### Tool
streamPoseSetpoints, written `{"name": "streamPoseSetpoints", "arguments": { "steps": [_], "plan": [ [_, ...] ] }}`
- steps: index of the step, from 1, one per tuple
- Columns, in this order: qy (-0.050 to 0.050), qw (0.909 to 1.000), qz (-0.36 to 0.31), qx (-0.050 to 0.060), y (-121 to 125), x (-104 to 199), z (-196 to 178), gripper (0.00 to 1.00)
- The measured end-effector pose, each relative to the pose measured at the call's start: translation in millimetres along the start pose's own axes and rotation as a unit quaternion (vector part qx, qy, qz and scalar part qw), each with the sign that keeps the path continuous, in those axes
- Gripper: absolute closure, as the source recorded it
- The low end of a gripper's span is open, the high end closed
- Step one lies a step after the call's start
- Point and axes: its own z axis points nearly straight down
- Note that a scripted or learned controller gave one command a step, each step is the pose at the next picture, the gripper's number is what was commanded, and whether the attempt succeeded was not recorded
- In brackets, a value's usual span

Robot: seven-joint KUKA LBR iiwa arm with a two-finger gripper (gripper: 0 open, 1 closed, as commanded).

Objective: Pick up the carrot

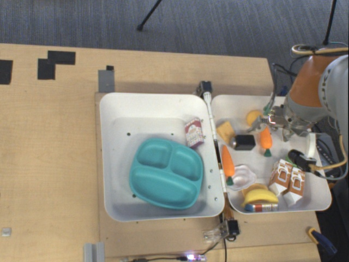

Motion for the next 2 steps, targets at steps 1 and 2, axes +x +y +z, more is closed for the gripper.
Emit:
{"name": "streamPoseSetpoints", "arguments": {
  "steps": [1,2],
  "plan": [
    [0.000,1.0000,-0.001,-0.002,2,1,-12,1.00],
    [0.000,0.9996,0.027,-0.001,14,63,-92,1.00]
  ]
}}
